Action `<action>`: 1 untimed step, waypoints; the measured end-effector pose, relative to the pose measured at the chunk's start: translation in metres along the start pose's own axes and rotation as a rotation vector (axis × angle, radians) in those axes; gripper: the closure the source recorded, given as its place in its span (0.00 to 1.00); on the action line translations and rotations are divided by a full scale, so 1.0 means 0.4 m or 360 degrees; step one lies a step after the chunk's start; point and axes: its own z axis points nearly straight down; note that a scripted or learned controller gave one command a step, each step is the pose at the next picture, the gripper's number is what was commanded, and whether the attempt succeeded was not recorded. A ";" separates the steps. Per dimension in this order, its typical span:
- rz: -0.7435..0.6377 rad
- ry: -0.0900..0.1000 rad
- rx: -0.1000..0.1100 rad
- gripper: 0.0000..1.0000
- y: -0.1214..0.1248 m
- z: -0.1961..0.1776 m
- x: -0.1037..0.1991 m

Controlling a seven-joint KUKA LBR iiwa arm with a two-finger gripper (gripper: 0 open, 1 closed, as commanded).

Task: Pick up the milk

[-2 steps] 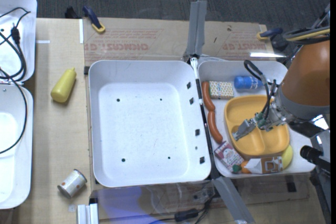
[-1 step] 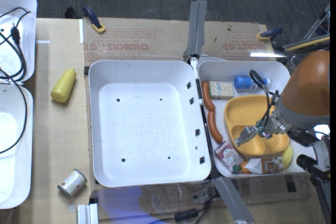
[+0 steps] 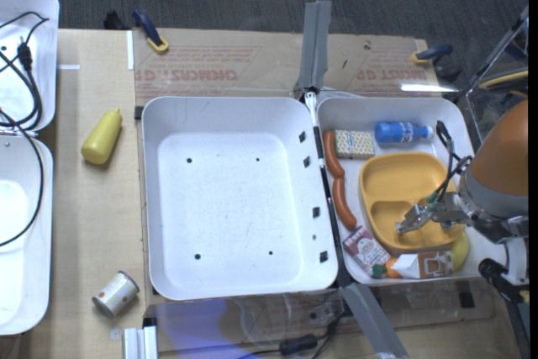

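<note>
Milk is seen as a small carton (image 3: 424, 265) lying at the near edge of the right bin (image 3: 395, 108), just below the hand (image 3: 412, 220). Whether the hand is open or closed cannot be told. The hand is poised over the yellow divided dish (image 3: 402, 172), apart from the carton. A banana (image 3: 461, 250) is tucked beside the carton, and a small red-patterned packet (image 3: 361, 246) lies to the carton's left. Two sausages (image 3: 335, 154) are laid along the bin's left wall. A blue bottle (image 3: 402, 131) and a cracker pack (image 3: 354, 144) are placed at the far side. On the surface (image 3: 92, 223), a mustard bottle (image 3: 102, 137) and a can (image 3: 115, 293) are left beside the left bin (image 3: 227, 108).
</note>
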 end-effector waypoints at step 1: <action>0.0542 0.0000 0.0003 0.00 0.001 -0.106 0.082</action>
